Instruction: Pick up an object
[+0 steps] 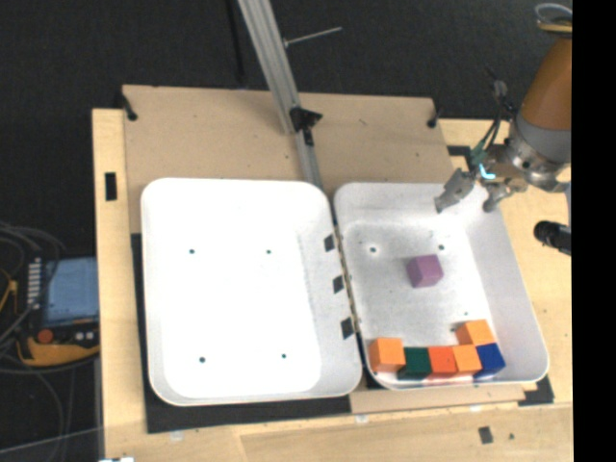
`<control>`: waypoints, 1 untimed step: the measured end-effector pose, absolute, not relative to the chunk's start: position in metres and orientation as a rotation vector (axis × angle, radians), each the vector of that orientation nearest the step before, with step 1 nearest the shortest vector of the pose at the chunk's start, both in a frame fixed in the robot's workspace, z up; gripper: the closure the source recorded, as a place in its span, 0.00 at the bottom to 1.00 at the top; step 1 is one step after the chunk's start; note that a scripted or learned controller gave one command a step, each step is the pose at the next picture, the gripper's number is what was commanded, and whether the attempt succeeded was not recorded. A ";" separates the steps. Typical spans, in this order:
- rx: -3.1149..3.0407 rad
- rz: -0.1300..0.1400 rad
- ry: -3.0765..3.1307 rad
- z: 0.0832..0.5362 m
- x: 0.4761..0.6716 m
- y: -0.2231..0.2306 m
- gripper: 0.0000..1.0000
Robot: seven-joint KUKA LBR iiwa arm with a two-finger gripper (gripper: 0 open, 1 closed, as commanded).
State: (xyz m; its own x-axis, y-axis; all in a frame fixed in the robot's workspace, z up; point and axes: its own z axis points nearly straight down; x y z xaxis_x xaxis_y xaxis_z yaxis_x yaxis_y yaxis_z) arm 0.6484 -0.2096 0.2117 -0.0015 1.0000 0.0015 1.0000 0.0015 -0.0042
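The grey two-finger gripper [474, 192] hangs over the far edge of the right white bin [510, 277], fingers spread wide, holding nothing. The small purple block [423, 270] sits alone mid-bin, easy to reach.

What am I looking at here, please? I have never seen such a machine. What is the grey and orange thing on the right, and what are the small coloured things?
One camera looks down at a slant on a bench. The grey and orange thing is a robot arm; its gripper, with fingers spread, hangs over the far edge of the right bin and holds nothing. In that bin lie a purple block alone in the middle and a cluster of orange, green and blue blocks along the near wall. The left bin sits beside it.
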 end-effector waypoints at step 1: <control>-2.218 0.004 -2.228 0.215 0.649 -0.211 0.00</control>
State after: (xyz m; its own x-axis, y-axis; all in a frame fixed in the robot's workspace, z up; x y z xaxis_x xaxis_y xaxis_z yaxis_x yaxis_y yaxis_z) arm 0.6492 -0.2106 0.2154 -0.0045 1.0000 -0.0034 1.0000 0.0045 -0.0005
